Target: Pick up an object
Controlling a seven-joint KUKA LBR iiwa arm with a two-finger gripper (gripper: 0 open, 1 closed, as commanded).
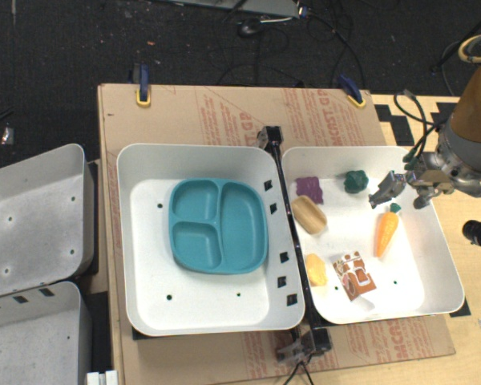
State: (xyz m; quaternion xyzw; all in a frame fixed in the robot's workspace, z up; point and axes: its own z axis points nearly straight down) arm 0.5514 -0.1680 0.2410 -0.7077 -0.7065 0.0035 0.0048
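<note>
Just below our pincer (404, 189): carrot (386, 230) | pincer released, grasping nothing | we judge nothing picked yet; descent and grasp left

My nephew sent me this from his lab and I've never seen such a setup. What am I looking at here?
One camera fixed above a bench looks down at a slant. A grey robot arm reaches in from the right; its gripper hangs open, holding nothing, above the right white bin. That bin holds a toy carrot, a purple block, a dark green lump, a tan bread-like piece, a yellow piece and a small brown-and-white toy. The left bin holds a teal divided plate.
</note>
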